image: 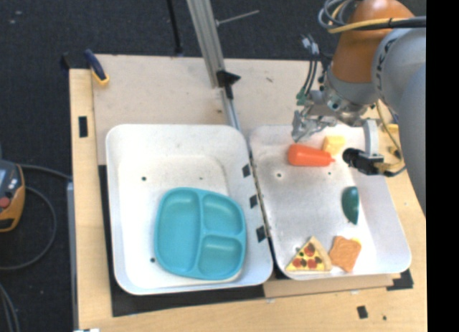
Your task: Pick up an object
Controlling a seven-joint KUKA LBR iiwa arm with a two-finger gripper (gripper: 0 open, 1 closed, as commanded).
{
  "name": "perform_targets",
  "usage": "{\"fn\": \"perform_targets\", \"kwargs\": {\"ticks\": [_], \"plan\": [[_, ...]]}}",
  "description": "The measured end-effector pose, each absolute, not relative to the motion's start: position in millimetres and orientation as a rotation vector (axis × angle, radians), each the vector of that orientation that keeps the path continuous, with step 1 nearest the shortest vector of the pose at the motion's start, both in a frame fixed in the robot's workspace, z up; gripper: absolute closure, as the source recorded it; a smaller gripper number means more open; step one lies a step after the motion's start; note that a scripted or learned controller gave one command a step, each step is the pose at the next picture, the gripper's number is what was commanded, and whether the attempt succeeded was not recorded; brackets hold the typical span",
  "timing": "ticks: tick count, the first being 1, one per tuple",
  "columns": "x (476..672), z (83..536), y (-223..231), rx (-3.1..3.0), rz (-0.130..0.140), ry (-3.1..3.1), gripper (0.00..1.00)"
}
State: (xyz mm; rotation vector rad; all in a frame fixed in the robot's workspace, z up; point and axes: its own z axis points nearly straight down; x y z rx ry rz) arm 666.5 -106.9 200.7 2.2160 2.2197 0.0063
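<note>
- I am the grey arm with the orange band above my wrist, and I reach into the scene from the 3 o'clock side, high over the far part of the right-hand bin.
- My two-finger gripper hangs at about 1 o'clock in the picture, over the far left corner of the shallow white right bin.
- I cannot tell whether my fingers are apart or together; they are small and dark against the cables around them, and I see nothing held between them.
- A bright orange carrot-shaped toy lies on its side on the bin floor just at 6 o'clock of my gripper, close to it. I cannot tell if we touch.
- A small pale yellow block sits just at 2 o'clock of the carrot, near my wrist.
- A dark green rounded oblong toy lies at 4 o'clock of the carrot, well apart from it.
- A flat toy pizza slice with red and dark toppings rests at the near edge of the right bin, at 6 o'clock of the carrot.
- A flat orange-brown toast-like square lies just beside the pizza slice, on its 3 o'clock side.
- The shallow white left bin holds a turquoise plastic divided plate with three compartments, lying flat toward its near right corner.
- A grey metal rail rises from the bench at 12 o'clock, between the two bins.
</note>
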Motion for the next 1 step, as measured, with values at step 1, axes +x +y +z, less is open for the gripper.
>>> {"fn": "perform_targets", "kwargs": {"ticks": [1], "plan": [[667.4,237.5,-108.4,2.217,0.004,2.221,1.0]]}}
